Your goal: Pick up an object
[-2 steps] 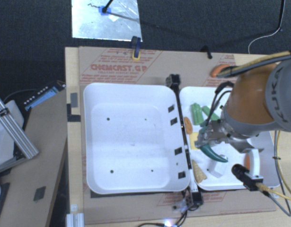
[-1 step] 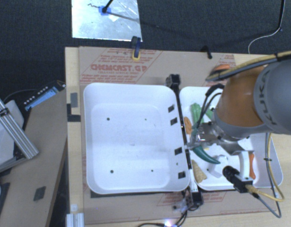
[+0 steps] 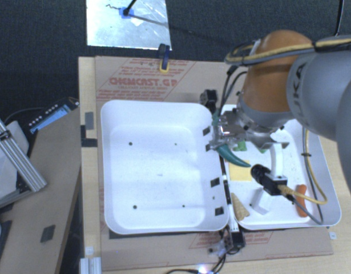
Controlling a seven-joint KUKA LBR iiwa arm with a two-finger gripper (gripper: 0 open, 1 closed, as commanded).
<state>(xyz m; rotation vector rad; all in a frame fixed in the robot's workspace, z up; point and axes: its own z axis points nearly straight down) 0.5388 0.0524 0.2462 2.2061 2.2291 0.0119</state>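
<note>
1. Teal curved object (image 3: 233, 154) lies at the left edge of the right bin (image 3: 281, 216), close against the wall that meets the left bin (image 3: 158, 170).
2. Both bins sit on a brown bench sheet (image 3: 141, 76) with red print. A blue and yellow clamp (image 3: 163, 57) sits on its far edge. Beyond that is a dark floor (image 3: 38, 39) with a shiny silver sheet (image 3: 126, 16) lying on it. A metal rail (image 3: 15, 158) slants at the far left.
3. My gripper (image 3: 224, 137) hangs over the right bin's left wall, just on the far side of the teal object, whose upper end runs up under me. I cannot tell whether my jaws are open or closed, or whether they touch it.
4. The right bin also holds these:
   - a small green piece (image 3: 242, 146) just beside the teal object
   - a flat yellow piece (image 3: 241, 173) on its near side
   - a tan cone (image 3: 239, 207) nearer still
   - a white block (image 3: 259, 201)
   - a white bar (image 3: 277, 160)
   - an orange thing (image 3: 301, 201) to the right
5. The left bin shows a bare white floor with a few dark dots.
</note>
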